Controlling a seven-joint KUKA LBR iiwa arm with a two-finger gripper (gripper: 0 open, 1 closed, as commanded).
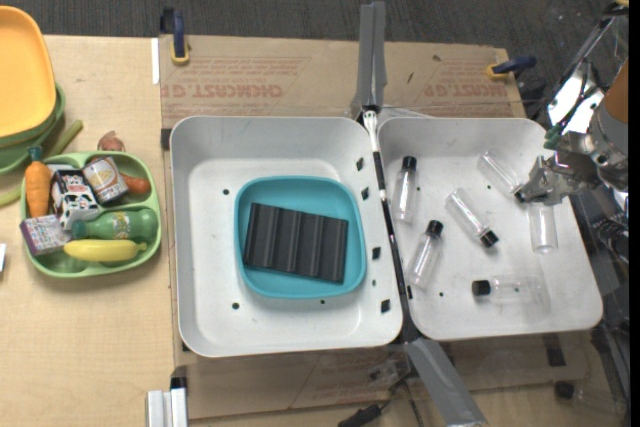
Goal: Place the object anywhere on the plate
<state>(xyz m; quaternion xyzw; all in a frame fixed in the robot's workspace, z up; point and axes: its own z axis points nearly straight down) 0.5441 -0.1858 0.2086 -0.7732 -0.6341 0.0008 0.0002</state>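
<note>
A teal plate (300,193) sits in the middle of the left bin (195,245). On it lies a dark grey ribbed block (297,240), flat and apart from the gripper. The right bin (560,310) holds several clear vials with black caps, among them one near the divider (405,185), one in the middle (470,218) and one at the front (505,289). My gripper (540,185) hangs low over the right bin's far right side. It is between a vial (497,170) to its left and another vial (543,228) just below it. Nothing visibly sits in its grasp.
A green tray of toy food (90,220) and stacked yellow plates (20,85) stand on the wooden bench to the left. Clamps (175,35) (510,67) hold the cardboard at the back corners. A grey bar (372,55) runs back from between the bins.
</note>
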